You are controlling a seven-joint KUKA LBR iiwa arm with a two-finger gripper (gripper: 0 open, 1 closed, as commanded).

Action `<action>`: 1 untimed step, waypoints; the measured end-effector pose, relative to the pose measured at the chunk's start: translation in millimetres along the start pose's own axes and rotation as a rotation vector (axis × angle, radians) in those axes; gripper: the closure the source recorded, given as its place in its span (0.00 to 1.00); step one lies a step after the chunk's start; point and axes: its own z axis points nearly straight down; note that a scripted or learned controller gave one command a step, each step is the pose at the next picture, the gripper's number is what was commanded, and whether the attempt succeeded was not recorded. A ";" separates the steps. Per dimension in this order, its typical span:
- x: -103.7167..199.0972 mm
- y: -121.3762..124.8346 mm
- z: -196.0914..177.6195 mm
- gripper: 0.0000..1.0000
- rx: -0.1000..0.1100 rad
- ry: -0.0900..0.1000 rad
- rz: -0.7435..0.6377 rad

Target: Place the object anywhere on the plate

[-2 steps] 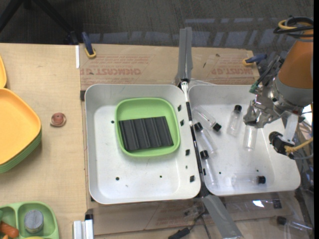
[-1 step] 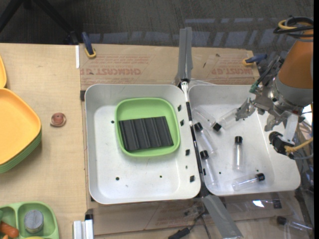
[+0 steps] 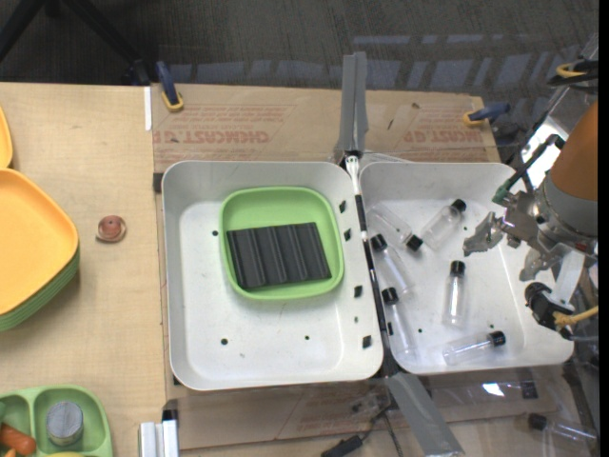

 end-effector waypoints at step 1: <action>20.9 -45.6 -52.4 0.00 -0.001 -0.001 0.152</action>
